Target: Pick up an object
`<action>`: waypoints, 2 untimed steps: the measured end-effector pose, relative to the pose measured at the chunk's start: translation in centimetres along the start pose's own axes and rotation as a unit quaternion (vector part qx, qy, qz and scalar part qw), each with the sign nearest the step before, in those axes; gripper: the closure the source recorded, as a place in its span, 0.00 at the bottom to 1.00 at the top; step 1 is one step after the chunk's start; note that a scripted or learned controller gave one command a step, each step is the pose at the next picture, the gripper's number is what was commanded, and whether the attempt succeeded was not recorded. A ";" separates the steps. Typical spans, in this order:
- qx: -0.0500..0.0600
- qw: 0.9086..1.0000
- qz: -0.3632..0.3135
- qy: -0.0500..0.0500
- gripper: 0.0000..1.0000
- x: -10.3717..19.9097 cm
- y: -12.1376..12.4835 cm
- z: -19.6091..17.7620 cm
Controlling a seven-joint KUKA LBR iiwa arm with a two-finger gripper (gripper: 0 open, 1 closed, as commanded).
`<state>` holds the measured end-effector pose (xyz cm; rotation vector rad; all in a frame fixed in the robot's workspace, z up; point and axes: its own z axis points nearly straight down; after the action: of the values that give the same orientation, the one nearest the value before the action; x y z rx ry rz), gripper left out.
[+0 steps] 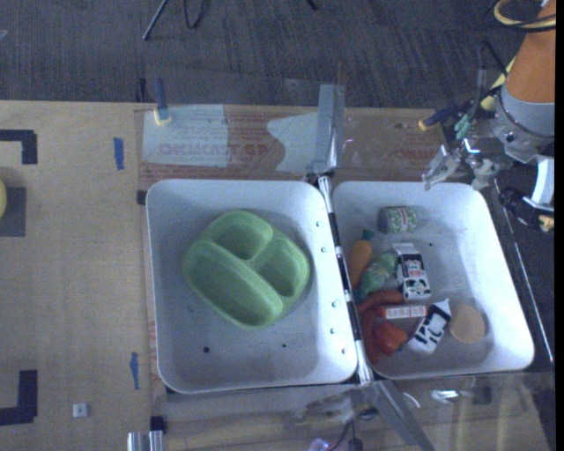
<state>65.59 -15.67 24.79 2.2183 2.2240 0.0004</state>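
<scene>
You have a small green can [397, 218] on its side just below-left of the gripper [460, 167]; carrot [360, 260], milk carton [411, 273], red pepper [383, 324], and round bun [467, 323] lie farther down.

A robotics lab: a taped plywood bench [70, 291] holds two white bins [167, 264] beside tripod legs [172, 13].

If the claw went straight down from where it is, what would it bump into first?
Probably the top right corner of the right bin, at its rim or the bare floor beside it. The claw hangs above there; the green can lies further left. Depth is hard to judge.
</scene>
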 end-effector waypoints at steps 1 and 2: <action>-0.008 1.000 0.016 -0.001 0.00 -0.8 0.6 12.0; 0.001 0.998 0.069 0.000 0.00 2.5 -0.6 11.7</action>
<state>64.98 -13.14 13.07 2.3684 2.0660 -0.0007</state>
